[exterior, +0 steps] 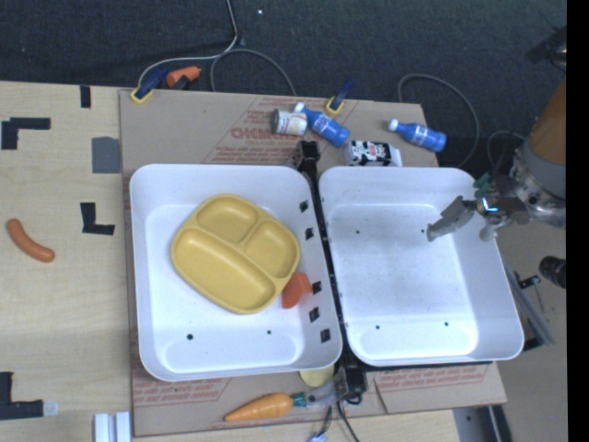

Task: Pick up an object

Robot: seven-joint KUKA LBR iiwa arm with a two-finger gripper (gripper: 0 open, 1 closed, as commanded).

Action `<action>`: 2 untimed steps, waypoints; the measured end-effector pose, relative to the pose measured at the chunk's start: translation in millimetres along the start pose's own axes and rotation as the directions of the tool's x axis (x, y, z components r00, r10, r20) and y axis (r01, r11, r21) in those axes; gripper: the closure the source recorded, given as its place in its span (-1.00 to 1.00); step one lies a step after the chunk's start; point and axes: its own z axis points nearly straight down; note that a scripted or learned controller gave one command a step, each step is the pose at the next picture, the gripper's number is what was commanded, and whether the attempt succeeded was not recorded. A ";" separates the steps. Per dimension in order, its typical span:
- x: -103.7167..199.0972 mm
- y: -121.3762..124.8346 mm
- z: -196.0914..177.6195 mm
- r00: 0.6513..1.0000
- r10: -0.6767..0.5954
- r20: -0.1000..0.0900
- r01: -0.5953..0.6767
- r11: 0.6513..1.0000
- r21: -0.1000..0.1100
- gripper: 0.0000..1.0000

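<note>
The gripper (453, 217) hangs over the right bin (419, 339) near its far right wall; I cannot tell its state, and nothing shows in it. The pick is not yet made: the yellow plate (235, 251) and small orange piece (295, 290) lie in the left bin (152, 247).

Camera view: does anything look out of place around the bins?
Yes. Several items lie outside the bins: a carrot on the front cardboard, a sausage far left, and blue bottles behind the right bin.

Two bins (147, 247), one plate (235, 251), two bottles (419, 135).
</note>
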 end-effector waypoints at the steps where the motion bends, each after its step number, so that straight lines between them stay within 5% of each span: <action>1: 29.9 11.5 191.7 1.000 -0.002 0.003 0.002 1.000 -0.004 -1.00; 2: -39.7 78.8 152.7 1.000 0.000 0.004 0.000 1.000 -0.006 -1.00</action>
